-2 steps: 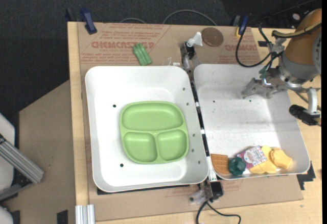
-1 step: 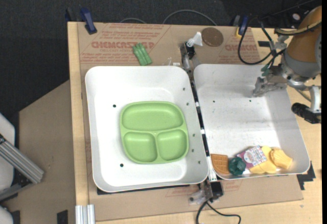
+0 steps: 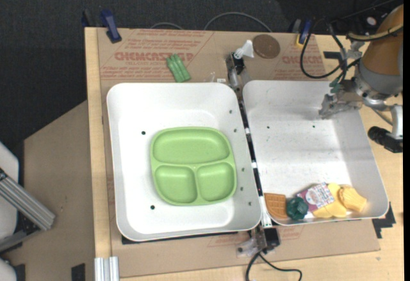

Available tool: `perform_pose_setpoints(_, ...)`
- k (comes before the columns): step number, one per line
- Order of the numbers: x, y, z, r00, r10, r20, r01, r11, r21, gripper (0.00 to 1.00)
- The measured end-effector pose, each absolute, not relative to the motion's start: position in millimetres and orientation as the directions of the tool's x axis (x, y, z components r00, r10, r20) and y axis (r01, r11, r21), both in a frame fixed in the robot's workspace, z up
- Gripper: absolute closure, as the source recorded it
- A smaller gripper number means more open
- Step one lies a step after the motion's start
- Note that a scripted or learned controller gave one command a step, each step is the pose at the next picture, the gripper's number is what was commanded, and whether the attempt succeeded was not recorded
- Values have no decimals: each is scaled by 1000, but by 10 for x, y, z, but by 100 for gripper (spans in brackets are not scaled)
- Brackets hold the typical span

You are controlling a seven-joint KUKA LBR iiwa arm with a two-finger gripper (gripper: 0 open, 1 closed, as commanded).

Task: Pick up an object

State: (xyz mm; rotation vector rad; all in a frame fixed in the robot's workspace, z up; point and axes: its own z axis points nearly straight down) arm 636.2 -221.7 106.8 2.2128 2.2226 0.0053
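Over the far right corner of the right bin (image 3: 359, 145): grey arm with orange band (image 3: 384, 49), reaching in from the right, gripper (image 3: 333, 104) low above the bin's upper right floor. Impossible to tell whether clenched or released; nothing seen in its grasp.

Down at the right bin's near edge, well apart from the gripper: a huddle of small objects. From left to right, a brown waffle-like piece (image 3: 275, 205), a dark green item (image 3: 296, 208) touching it, a pink-and-white packet (image 3: 319, 195), a yellow piece (image 3: 331, 210) beneath, and an orange-tan biscuit shape (image 3: 353, 198).

Across in the left bin (image 3: 125, 145): a green divided plate (image 3: 192, 165), flat, roughly centred, three compartments.

Beyond the bins on the brown cardboard: a green clip-like object (image 3: 178, 68) and a brown disc (image 3: 266, 47).
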Motion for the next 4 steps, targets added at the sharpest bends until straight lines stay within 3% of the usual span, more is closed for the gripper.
perform_pose_setpoints(2, 6378, -2220, 1277, -5, 1000, -5, 1000, 5, 14, 100)
perform_pose_setpoints(3, 5775, -2174, 1201, 2, 1000, 2, 1000, -2, -6, 100)
perform_pose_setpoints(4, 5708, -1700, 2071, -4, 1000, -2, 1000, 4, 8, 100)
